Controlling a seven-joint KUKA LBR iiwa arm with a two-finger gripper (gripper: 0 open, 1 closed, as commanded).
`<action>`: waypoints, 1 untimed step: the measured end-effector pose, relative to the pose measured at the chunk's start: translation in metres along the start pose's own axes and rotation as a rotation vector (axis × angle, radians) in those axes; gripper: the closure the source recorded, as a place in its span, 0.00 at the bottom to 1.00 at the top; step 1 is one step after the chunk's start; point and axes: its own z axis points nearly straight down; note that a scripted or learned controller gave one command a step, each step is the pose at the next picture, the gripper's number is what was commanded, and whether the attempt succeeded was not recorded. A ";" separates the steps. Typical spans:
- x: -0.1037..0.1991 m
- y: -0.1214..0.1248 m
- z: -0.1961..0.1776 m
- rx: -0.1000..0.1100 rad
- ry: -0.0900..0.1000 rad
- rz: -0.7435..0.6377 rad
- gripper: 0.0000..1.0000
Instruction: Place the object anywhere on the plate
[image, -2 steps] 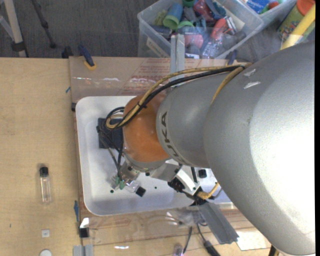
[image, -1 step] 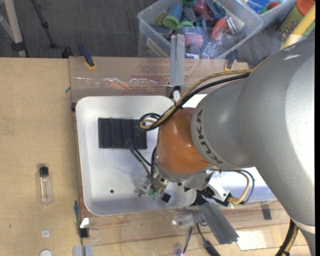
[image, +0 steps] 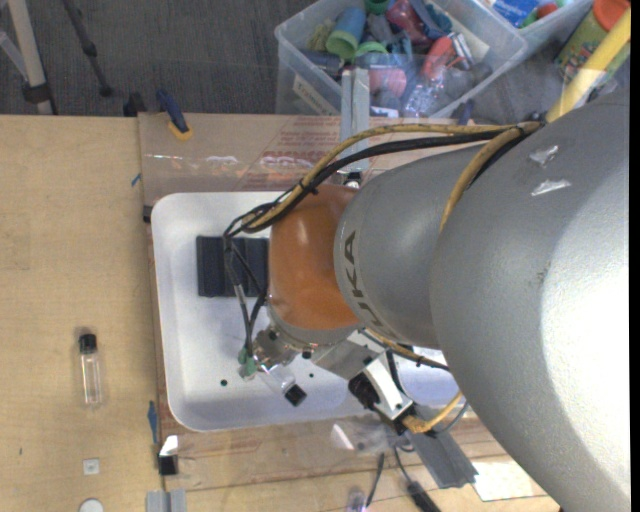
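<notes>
- Arm (image: 470, 260): grey bulk w/ orange band (image: 305, 270) covers most of the rt side of the view and the rt part of the white bin (image: 185, 330). The second bin is hidden under it.
- Gripper (image: 266, 360): just a cluster of metal bits, a green connector and black cables shows below the orange band, low over the bin floor. Can't tell if it is wide, narrow or holding anything.
- Small black block (image: 294, 394): probably the task's thing, but too small to be sure. It lies on the bin floor near the front wall, just beside the gripper cluster on its lower rt, and looks apart from it.
- Block's direction: sits corner-up like a diamond, approx. square, so no long axis can be read.
- Dark slab (image: 222, 265): flat, rectangular, on the bin floor toward the back-left. Its rt end is cut off by the orange band and cables cross it, so full shape is unclear.
- Outside the bin: clear vial (image: 90, 368) w/ dark cap lies on the wooden bench (image: 70, 220) at left, long axis up-down in the view, cap at the top end.
- Clear tub (image: 400, 50) of mixed coloured items at the top, partly cut off by the frame edge.
- Blue clip (image: 177, 122) on the bench behind the bin.
</notes>
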 end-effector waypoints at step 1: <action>-0.046 0.057 -0.053 -0.003 -0.001 -0.190 1.00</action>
